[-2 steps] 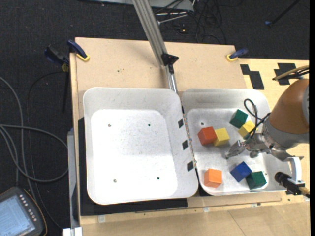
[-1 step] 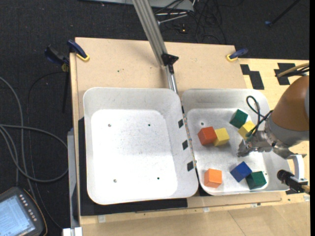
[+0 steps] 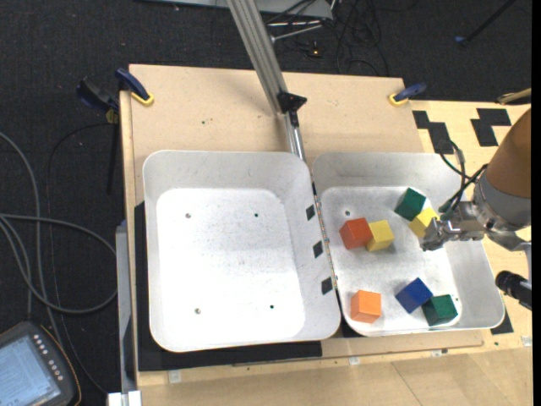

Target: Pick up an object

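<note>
We saw the gripper (image 3: 433,235) low inside the right bin (image 3: 473,269), just beside a yellow block (image 3: 422,222) lying under a green block (image 3: 411,203); we could not tell its state. Left of it, a red-orange block (image 3: 356,232) touched another yellow block (image 3: 380,235).
</note>
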Tool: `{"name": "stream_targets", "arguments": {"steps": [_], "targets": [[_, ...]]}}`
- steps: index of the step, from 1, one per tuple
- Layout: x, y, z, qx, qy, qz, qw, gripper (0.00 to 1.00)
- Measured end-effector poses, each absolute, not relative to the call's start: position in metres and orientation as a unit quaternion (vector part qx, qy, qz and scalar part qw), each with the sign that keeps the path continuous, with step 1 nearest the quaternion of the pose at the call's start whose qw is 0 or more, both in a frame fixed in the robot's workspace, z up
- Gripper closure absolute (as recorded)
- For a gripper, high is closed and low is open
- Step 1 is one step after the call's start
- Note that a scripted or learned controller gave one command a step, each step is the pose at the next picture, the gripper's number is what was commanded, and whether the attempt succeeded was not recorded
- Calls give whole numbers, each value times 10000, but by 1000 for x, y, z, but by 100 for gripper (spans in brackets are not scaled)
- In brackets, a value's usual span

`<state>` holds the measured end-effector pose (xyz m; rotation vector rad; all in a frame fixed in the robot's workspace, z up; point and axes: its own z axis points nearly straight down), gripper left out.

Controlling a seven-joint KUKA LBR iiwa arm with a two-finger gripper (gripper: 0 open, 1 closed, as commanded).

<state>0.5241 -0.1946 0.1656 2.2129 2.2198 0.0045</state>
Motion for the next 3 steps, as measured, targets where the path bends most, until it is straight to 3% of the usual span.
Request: {"name": "stream_targets", "arguments": {"steps": [2,3], "targets": [[523,-185,278,7057,7085,18,41,100],[526,-127,281,7040,7102,11,1,100]]}}
